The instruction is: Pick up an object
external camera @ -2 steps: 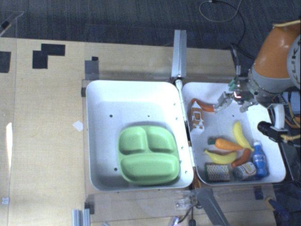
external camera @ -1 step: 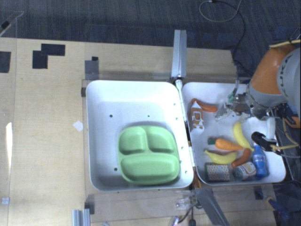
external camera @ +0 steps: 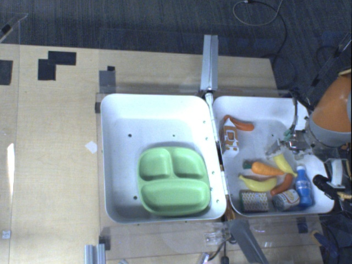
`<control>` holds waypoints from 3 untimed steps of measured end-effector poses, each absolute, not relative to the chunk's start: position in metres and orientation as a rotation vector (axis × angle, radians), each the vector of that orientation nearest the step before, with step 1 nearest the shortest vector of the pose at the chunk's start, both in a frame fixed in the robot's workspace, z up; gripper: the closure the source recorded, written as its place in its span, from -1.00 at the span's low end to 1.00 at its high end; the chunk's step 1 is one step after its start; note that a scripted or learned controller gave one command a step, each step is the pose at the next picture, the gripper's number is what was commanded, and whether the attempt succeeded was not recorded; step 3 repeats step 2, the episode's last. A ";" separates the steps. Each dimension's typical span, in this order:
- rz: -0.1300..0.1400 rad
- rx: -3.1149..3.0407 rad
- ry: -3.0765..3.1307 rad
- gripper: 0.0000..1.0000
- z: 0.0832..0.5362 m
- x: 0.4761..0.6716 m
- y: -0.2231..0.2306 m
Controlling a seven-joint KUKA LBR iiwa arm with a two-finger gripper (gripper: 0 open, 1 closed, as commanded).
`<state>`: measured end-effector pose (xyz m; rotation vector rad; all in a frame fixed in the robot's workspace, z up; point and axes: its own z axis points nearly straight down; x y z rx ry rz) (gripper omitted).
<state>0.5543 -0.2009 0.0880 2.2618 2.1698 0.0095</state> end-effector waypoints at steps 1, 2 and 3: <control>0.017 2.256 2.174 1.00 0.098 0.558 -0.199; 0.001 2.476 1.931 1.00 0.198 0.573 -0.155; 0.001 2.476 1.931 1.00 0.198 0.573 -0.155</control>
